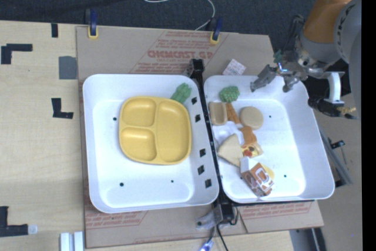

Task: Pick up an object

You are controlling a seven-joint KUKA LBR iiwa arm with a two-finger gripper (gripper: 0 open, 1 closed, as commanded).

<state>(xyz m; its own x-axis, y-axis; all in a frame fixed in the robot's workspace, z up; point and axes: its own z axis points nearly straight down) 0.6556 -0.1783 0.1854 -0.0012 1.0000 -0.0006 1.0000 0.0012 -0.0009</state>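
Right now, the gripper [274,79] is hanging over the top edge of the right bin [314,150], in the upper right of the picture. Its two fingers are spreading wide apart and are pinching nothing. Below it, the food toys are lying in the right bin: a green broccoli piece [229,93], a round tan cookie [252,117], a pale bread wedge [230,150] and a small brown packet [258,178] near the bottom. A yellow plate [155,130] with three parts is sitting in the left bin [103,185], with a green leafy toy [181,92] touching its top edge.
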